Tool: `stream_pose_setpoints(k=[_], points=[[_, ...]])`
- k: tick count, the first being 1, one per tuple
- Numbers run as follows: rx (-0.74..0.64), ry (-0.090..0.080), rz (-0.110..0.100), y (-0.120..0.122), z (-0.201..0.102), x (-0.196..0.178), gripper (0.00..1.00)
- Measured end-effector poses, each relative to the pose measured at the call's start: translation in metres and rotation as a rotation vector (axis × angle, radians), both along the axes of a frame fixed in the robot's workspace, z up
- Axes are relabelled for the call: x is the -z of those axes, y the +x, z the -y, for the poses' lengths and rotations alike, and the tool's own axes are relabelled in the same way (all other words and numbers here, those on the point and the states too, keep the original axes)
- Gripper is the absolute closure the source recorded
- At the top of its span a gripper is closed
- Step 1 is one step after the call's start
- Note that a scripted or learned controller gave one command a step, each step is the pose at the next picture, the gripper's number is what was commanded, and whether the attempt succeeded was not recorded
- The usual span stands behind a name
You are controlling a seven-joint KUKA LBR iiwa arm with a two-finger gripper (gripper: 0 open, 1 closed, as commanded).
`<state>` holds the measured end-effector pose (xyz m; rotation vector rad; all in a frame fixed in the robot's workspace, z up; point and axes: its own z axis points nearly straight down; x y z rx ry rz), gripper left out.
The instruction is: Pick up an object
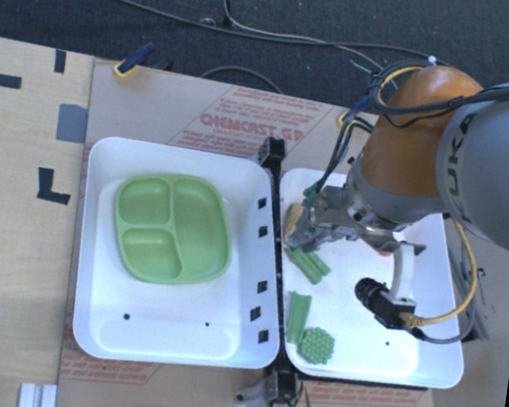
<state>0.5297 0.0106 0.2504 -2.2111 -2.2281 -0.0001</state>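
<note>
Gripper (301, 238) low over right bin (429, 366), near the divider — finger opening cannot be judged; wrist hides it. Green ridged piece (309, 266) lies just below, possibly touching. Green bar (297, 316) and round green brush (316, 345) nearer front. Green divided plate (173, 228) in left bin (94, 259).

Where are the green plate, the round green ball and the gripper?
Plate (173, 229): camera view, on its centre, where the compartment ridges meet.
Ball (317, 346): camera view, on the middle of its bumpy top.
Gripper (301, 236): camera view, at its fingertips, near the right bin's left wall.
</note>
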Motion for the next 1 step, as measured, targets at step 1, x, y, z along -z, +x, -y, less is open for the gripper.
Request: stream_pose_setpoints(k=[1], points=[[0.001, -0.001, -0.001, 0.0006, -0.0529, 0.0054, 1.0]])
